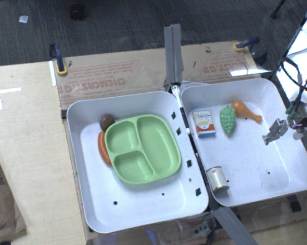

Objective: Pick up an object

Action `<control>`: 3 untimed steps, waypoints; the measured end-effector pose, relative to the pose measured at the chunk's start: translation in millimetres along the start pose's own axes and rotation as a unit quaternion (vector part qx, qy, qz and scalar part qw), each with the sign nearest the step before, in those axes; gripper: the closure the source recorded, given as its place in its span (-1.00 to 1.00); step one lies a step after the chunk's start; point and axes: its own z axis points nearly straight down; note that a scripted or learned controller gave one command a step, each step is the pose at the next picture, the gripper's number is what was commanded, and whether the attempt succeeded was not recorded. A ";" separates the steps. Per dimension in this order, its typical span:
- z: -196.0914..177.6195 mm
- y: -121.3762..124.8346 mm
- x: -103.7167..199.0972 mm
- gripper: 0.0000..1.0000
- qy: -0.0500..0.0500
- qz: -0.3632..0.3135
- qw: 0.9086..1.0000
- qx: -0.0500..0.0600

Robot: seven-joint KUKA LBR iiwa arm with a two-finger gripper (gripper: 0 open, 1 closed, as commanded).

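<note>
At the right bin's (295, 179) outer edge the tool (280, 129) hangs above bare white floor, grasping nothing; whether it is released or clenched I cannot tell. The likely picks sit apart in this bin, which should leave room to close on one: a small carton (204, 123), a green grape bunch (228, 119) with an orange drumstick (245, 111) just beside it, and a metal can (216, 178) lying near the divider. In the left bin (98, 210) a green divided plate (143, 148) crowds a brown ball (107, 122) and an orange sausage-like piece (103, 148) against the wall, harder to reach
</note>
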 end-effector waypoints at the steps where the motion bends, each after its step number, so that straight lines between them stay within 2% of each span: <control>1: 0.5 16.9 18.0 -1.00 0.000 -0.010 1.000 -0.001; 2: 85.1 82.1 37.6 -1.00 0.000 0.076 0.997 0.000; 3: 116.1 155.6 51.5 -1.00 -0.001 0.018 1.000 -0.002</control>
